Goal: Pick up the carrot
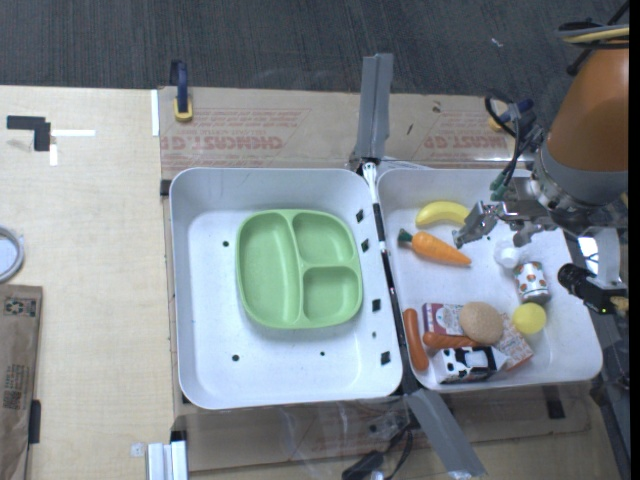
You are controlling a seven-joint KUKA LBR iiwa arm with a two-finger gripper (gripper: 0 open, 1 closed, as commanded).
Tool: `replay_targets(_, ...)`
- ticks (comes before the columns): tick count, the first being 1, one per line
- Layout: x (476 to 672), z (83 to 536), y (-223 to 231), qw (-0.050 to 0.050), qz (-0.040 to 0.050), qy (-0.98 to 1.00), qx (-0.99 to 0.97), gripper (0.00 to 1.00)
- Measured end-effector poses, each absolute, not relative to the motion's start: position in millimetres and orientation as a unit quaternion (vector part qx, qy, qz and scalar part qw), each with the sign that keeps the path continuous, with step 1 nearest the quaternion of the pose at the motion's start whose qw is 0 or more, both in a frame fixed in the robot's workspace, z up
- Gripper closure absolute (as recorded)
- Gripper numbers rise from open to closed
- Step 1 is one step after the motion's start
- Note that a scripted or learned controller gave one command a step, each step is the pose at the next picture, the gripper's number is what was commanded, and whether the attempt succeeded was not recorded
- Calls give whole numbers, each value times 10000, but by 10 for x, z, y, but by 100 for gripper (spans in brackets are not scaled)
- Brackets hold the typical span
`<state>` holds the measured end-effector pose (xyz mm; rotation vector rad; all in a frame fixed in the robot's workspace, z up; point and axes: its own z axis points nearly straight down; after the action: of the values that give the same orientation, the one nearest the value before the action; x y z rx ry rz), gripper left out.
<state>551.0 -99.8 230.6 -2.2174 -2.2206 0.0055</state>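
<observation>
Pale wooden bench (80,218) under even light, dark carpeted floor (250,18) beyond.

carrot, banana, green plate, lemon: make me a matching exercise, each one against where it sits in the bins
Things:
1. carrot
2. banana
3. green plate
4. lemon

Places:
A. middle of the left bin
B. right bin, near its right edge, beside the small can
C. right bin, just in front of the banana
D. right bin, by the back wall

Pairs: 1-C, 2-D, 3-A, 4-B
</observation>
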Motion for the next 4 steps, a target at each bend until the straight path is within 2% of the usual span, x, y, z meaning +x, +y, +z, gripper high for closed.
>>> replay_targets(1,4937,2846,-1033,6,14,-6531,-7573,0)
replay_targets(2,5396,1981,-893,13,18,-6875,-7262,0)
replay_targets(3,5875,911,-1149,5,6,-7093,-7049,0)
replay_targets(4,5860,982,-1158,33,27,-7082,-7060,100)
